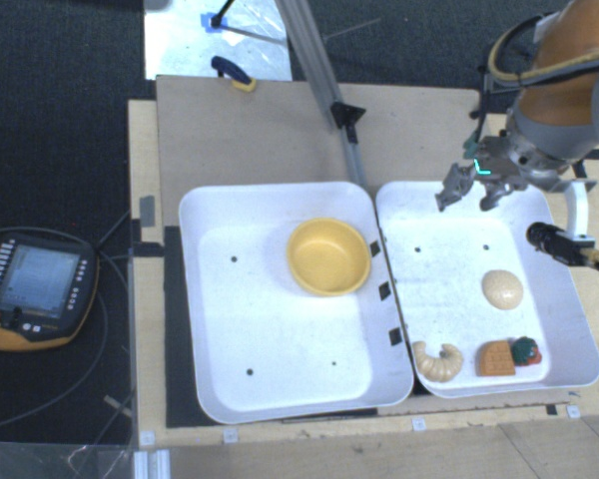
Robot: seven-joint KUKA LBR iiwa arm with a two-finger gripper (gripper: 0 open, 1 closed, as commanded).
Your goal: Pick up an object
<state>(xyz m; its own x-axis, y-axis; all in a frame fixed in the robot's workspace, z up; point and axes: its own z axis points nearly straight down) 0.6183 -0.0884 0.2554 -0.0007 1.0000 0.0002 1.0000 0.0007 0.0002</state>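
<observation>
My gripper (471, 197) hangs over the far edge of the right bin (569, 312), its two fingers spread open with nothing between them. Well below it in that bin lie a pale beige rounded object (502, 289), a curled cream shrimp-like piece (438, 361), an orange cracker-like square (495, 358) and a small green and red item (525, 350) touching the square. A yellow bowl (327, 256) sits upright in the upper right part of the left bin (230, 357).
A slanted metal pole (324, 78) runs down to the gap between the bins at the far side. A teach pendant (32, 287) lies on the floor at left. A black cylindrical part (551, 241) of the arm sticks out over the right bin's right side.
</observation>
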